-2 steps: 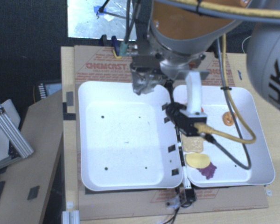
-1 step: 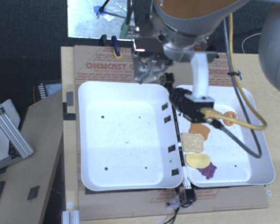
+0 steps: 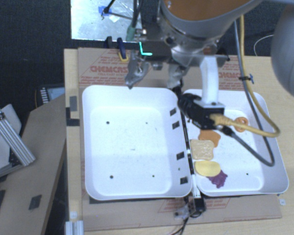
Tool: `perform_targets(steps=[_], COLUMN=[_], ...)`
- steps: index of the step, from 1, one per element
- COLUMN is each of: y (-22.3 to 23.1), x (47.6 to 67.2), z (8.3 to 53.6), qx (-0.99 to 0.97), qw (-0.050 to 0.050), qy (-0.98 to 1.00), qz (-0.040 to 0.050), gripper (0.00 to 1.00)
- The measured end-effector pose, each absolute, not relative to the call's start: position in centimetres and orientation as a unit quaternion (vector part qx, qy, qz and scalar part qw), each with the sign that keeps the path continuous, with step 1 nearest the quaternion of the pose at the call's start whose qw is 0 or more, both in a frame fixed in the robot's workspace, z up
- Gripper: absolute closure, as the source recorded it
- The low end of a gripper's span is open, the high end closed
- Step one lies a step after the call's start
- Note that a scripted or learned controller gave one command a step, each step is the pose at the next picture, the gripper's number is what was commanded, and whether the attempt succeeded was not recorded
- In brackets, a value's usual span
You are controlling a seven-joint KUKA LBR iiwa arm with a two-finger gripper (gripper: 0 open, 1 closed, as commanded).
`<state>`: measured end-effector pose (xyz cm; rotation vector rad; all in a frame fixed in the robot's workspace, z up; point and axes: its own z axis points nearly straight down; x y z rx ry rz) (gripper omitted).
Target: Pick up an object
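The arm is leaning in from the right and filling the top of the frame, its orange band cut off by the upper edge. Below it the pincer is hanging over the far rim of the left bin: one metal finger is pointing down at the rim's outer edge and a second finger is sitting apart from it near the divide between the bins, so the pincer is looking spread, with nothing showing between the two. The wrist hardware above them is blurring together and its parts are hard to separate.

Over in the right bin, the objects are sitting in a line near the inner wall. A yellow oval piece is lying nearest the camera, touching a purple piece beside it. Just behind is a pale, toast-like square, and behind that an orange piece is partly hiding under a black fitting. A second orange item is peeking out near a yellow hose; its shape is too covered to read. A white post is standing over that bin's far side. Brown cardboard is lining the worktop beneath both bins.
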<state>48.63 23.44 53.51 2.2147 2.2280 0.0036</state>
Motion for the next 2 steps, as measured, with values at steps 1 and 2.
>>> perform_targets(steps=[1, 2], y=[23.47, 23.48], x=[48.65, 48.65], z=[54.62, 54.6], qx=[0.703, 0.703], qw=[0.0, 0.0], qy=[0.711, 0.711], qz=[0.0025, 0.0022], gripper=[1.0, 0.0])
